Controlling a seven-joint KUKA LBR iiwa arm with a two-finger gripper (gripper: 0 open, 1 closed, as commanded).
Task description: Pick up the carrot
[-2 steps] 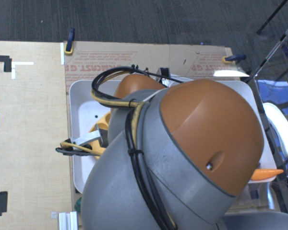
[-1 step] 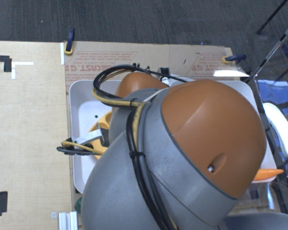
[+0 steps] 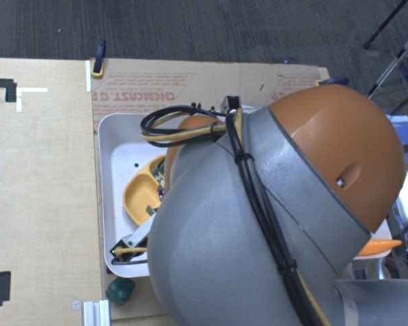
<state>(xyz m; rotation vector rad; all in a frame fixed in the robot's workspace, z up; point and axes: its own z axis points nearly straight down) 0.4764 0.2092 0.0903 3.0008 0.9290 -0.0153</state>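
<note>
My arm (image 3: 258,236), grey with its orange band (image 3: 340,148), reaches across the bins and covers most of them. An orange tapered piece (image 3: 377,247) pokes out past the arm at the right edge; it may be the carrot, but I cannot tell. A brownish-orange thing (image 3: 190,122) shows behind the cable loop at the left bin's far side. From under the arm, a white and black part (image 3: 132,245) sticks out into the left bin's (image 3: 109,182) front corner. It may belong to the gripper.
Yellow bowl-like pieces (image 3: 141,197) lie in the left bin beside the arm. A dark green object (image 3: 120,290) sits on the bench just outside the bin's front left corner. Black and yellow cables (image 3: 170,124) loop over the bin's far edge. Bare wooden bench (image 3: 41,195) spreads left.
</note>
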